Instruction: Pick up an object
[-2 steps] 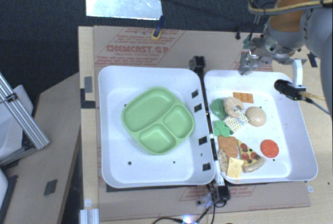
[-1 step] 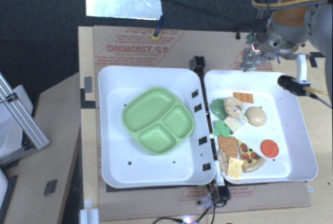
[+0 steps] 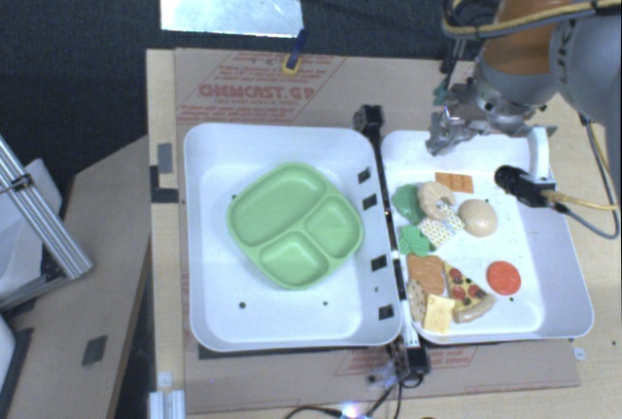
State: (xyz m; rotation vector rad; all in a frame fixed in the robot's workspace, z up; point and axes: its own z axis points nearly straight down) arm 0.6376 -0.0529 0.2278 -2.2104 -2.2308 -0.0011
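My gripper (image 3: 442, 141) hangs over the far left corner of the right bin (image 3: 554, 242), its metal fingers pointing down with nothing visible between them. Toy food lies in that bin below it: an orange cracker (image 3: 454, 182), a pale donut (image 3: 436, 200), a beige bun (image 3: 477, 217), a green leaf piece (image 3: 416, 239), a red tomato slice (image 3: 503, 277), a pizza slice (image 3: 466, 296), a yellow cheese piece (image 3: 438, 314) and a brown bread piece (image 3: 426, 273). The cracker lies nearest the gripper, a short way in front of it.
The left bin (image 3: 209, 213) holds a green divided plate (image 3: 294, 226). A black divider (image 3: 384, 223) runs between the bins. The arm's grey body and orange band (image 3: 544, 9) loom over the right bin's far edge, with cables trailing right.
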